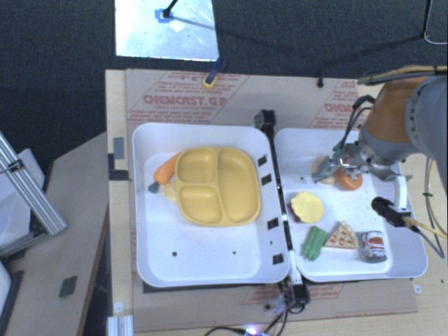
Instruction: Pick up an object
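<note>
Two white bins side by side on a bench: left bin [150,257], right bin [406,261]. Grey arm [413,117] with an orange band, reaching in from the right over the right bin's far end. Yellow divided plate [213,186] in the left bin, with a carrot [166,168] touching its left rim. Gripper [334,168] low over the right bin, just beside an orange ball [348,180]; finger state impossible to tell. Nearer in the right bin: yellow disc [307,206], green pickle [314,242], pizza slice [341,236], small can [373,246].
</note>
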`<state>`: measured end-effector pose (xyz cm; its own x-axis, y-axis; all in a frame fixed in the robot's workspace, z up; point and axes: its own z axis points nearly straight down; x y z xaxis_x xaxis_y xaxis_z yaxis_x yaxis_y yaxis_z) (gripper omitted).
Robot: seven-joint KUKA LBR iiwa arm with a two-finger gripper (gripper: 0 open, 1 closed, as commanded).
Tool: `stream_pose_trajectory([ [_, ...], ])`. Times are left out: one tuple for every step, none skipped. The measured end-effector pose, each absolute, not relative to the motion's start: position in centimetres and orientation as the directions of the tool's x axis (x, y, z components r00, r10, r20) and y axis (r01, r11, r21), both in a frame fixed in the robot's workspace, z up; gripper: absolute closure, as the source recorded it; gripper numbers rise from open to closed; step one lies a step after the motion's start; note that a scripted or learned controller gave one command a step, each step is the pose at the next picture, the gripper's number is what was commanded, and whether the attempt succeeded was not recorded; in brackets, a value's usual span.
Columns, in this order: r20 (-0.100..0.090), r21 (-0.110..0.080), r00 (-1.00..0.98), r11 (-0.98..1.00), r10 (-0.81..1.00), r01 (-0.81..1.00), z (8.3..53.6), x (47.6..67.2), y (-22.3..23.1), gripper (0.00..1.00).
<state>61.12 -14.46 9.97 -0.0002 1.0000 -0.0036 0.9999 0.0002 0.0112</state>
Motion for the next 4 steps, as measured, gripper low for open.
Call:
stream_pose_trajectory([
  [-0.002,0.006,-0.001,0.001,1.0,1.0,10.7,61.0,-14.4,1.0],
  [-0.001,0.005,-0.003,0.003,1.0,1.0,15.2,60.6,-14.3,1.0],
  [-0.001,0.005,-0.003,0.003,1.0,1.0,21.3,60.8,-14.9,1.0],
  [-0.001,0.003,-0.004,0.004,1.0,1.0,22.5,60.9,-15.0,1.0],
])
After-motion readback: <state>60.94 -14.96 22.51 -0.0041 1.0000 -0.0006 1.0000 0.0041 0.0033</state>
